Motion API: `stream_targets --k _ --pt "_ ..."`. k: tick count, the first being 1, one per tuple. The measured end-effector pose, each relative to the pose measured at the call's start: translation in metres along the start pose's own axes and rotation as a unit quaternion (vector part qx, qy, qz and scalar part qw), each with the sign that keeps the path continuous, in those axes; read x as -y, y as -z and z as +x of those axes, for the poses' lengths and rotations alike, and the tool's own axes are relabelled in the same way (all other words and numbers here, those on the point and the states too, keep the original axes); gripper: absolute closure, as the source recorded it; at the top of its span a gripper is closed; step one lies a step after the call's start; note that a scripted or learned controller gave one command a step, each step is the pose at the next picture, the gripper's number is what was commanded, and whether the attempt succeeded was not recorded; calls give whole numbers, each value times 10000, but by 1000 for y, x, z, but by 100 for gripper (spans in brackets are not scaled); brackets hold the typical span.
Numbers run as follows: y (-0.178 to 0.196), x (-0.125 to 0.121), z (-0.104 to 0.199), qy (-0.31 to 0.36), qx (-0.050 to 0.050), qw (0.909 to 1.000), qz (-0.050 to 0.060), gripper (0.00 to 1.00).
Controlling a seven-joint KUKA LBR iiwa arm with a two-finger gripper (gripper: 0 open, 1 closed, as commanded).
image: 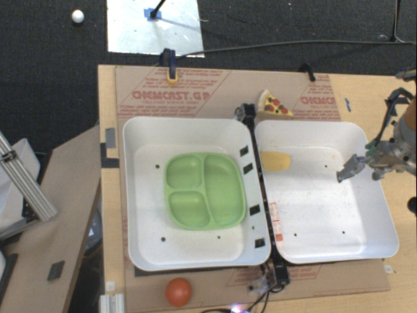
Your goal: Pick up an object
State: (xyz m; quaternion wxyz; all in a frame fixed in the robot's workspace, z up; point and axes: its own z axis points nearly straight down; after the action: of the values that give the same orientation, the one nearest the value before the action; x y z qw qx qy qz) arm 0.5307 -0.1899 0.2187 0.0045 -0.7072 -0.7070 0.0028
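A pale yellow object (275,161) lies in the right bin (326,240), close to its upper left corner. A green divided plate (204,190) sits in the middle of the left bin (146,240). My gripper (346,171) hangs over the right bin's right side, well to the right of the yellow object and apart from it. Nothing shows in its grasp.
A toy pizza slice (275,104) lies on the cardboard just behind the bins. An orange ball (178,291) rests in front of the left bin. Black clips (250,168) line the divider between the bins. A small white ball (78,16) lies far back left.
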Motion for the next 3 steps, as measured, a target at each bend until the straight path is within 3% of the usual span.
stream_targets --k 1,3 --pt "6 -3 0 19 15 10000 -57 0" --pt "-111 -4 11 10 5 10000 -40 0"
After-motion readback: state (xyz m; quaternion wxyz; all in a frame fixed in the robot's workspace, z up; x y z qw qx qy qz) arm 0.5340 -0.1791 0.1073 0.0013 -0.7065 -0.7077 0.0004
